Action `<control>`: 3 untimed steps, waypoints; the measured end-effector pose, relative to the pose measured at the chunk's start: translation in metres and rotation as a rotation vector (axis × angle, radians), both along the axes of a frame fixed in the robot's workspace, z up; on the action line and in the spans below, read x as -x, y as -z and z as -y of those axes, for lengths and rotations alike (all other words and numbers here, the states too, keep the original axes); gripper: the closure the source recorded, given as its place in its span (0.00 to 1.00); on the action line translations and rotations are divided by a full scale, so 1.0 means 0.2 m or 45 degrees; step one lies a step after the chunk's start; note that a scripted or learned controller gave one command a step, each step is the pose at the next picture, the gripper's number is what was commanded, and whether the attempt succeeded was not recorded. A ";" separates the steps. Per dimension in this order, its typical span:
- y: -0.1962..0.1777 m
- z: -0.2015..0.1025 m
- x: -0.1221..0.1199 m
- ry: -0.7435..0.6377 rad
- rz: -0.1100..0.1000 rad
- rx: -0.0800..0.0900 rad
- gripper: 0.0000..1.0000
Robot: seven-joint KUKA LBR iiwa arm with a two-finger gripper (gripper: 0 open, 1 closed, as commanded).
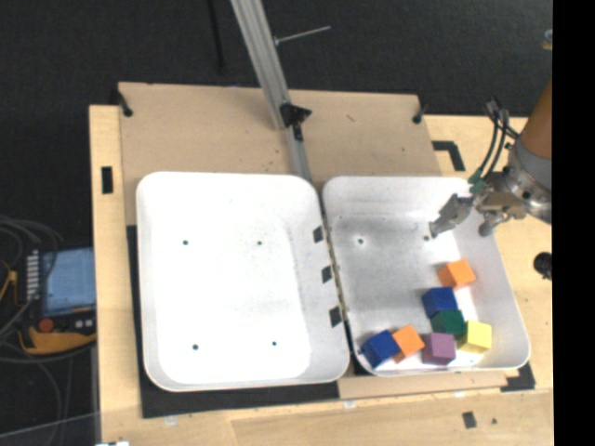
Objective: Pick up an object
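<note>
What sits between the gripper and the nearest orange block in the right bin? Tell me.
Nothing visible does. The gripper hangs over the upper right part of the right bin, and only bare white bin floor lies between it and the orange block. The other blocks lie beyond that block, toward the bin's lower edge.

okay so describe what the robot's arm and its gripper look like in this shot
The arm enters at the right edge: an orange band above a grey metal wrist, with thin dark cables looping along its left side. The gripper is grey metal, with two slim fingers; a small green spot sits near its base.

Wooden bench (390, 416), left bin (232, 277), right bin (390, 240) side by side
</note>
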State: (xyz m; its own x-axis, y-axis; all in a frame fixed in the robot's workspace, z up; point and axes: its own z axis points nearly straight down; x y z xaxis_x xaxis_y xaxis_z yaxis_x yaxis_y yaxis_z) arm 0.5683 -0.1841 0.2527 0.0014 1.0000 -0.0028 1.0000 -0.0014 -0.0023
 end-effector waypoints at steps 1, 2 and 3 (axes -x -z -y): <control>0.32 0.00 0.02 0.000 -0.004 -0.002 0.00; 0.53 0.02 0.04 0.001 -0.002 -0.001 0.00; 0.46 0.02 0.03 0.006 0.010 -0.004 1.00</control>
State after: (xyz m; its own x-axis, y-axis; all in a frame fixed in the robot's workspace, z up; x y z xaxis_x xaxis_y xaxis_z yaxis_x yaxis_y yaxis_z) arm 0.5631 -0.1884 0.1606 0.0059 1.0000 0.0000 1.0000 -0.0059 0.0055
